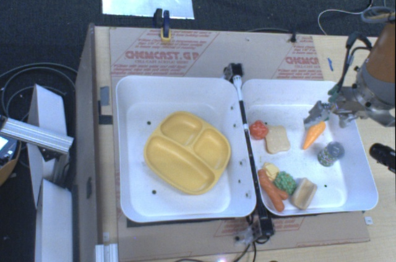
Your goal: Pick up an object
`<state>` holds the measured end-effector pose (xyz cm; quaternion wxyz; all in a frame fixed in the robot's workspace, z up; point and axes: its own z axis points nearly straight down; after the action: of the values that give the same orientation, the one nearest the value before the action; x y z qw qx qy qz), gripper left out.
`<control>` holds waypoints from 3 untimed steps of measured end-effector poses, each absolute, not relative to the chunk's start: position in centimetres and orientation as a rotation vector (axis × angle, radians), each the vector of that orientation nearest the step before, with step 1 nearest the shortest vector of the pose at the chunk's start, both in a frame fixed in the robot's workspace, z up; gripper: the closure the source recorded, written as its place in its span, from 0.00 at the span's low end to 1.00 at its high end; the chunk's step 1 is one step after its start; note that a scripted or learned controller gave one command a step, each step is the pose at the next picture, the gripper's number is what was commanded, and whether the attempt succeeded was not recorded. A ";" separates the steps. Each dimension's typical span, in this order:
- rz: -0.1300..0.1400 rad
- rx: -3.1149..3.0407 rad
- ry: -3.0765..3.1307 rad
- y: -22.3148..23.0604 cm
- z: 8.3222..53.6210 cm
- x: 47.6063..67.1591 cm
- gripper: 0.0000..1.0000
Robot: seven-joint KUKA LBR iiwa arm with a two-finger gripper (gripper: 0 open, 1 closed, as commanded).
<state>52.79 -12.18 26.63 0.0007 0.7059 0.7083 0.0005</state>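
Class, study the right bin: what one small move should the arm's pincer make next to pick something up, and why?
Probably a short descent onto the small orange toy carrot. The pincer hangs right by the carrot's upper end in the right white bin, and the carrot lies apart from the round grey object and the pale bread slice.

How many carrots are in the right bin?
2: one carrot below the end effector, another carrot near the bin's front-left corner. None seem hidden.
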 end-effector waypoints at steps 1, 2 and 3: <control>-0.002 2.221 2.221 -19.1 19.9 55.3 0.00; 0.002 2.218 2.222 -19.0 8.5 57.5 0.00; 0.003 2.216 2.222 -19.0 9.5 57.6 1.00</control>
<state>57.56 -18.98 9.51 0.0021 0.7061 0.7081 0.0010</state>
